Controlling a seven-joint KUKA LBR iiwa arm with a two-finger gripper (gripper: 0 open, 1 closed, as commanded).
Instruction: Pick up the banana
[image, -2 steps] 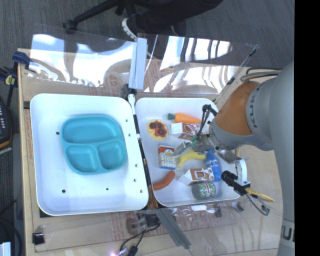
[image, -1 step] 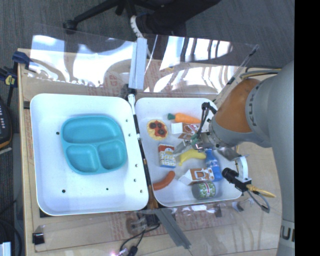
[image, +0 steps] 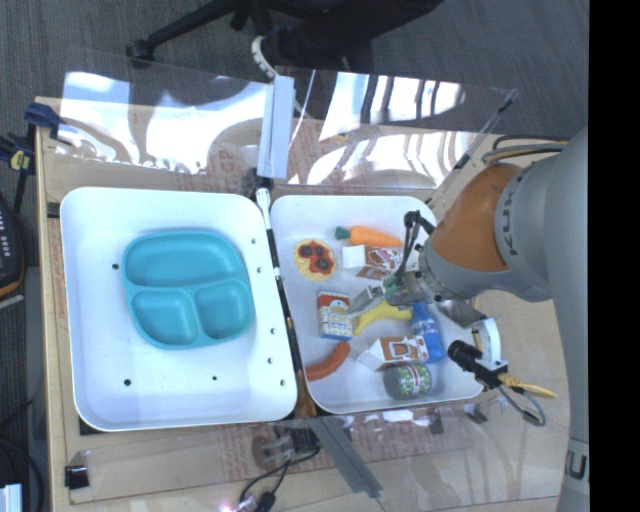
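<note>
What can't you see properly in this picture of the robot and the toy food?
- Gripper: camera view, the wrist covers its fingers, so open or shut is unclear.
- Banana: its right end is hidden under the gripper.
- Blue bottle: its top is covered by the arm.
- Can: label too small to read.

A pale wooden worktop (image: 150, 465) fills most of the scene, standing on dark grey carpet (image: 100, 40) that shows along the top and left edges. The black base of a chair (image: 290, 25) sits on the carpet just beyond the far edge. A clear plastic screen (image: 200, 120) stands upright along that far edge and catches bright white glare from the light above. Dark cables (image: 265, 485) trail near the worktop's near edge, and blue clamps (image: 40, 118) grip its far left corner.
</note>
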